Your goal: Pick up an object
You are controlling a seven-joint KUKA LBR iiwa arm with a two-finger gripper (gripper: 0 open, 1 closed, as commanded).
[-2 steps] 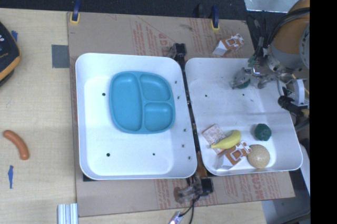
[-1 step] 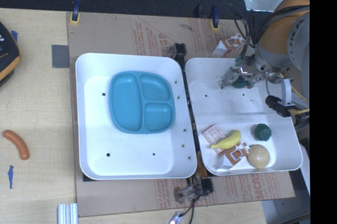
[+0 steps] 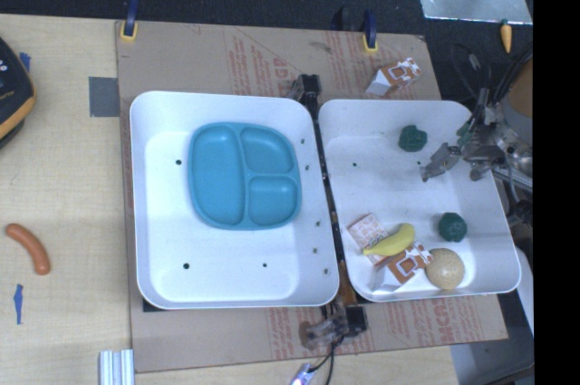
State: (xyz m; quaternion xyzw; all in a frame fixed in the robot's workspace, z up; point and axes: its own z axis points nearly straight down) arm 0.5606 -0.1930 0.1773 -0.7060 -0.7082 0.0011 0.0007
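My gripper (image 3: pixel 450 173) hangs over the right side of the right bin (image 3: pixel 362 122), with its fingers apart and nothing between them. A dark green lump (image 3: pixel 412 138) lies just up and left of it. A second green lump (image 3: pixel 452 226) lies below it. Along the bin's front edge sit a yellow banana (image 3: pixel 392 241), a beige round object (image 3: pixel 444 268), and two small cartons (image 3: pixel 366 229) (image 3: pixel 405 264).
The left bin (image 3: pixel 163 283) holds a blue divided plate (image 3: pixel 244 175). Another small carton (image 3: pixel 395 76) lies on the cardboard behind the right bin. A sausage (image 3: pixel 29 247) lies on the bench far left. A dark device (image 3: pixel 11 89) sits at the left edge.
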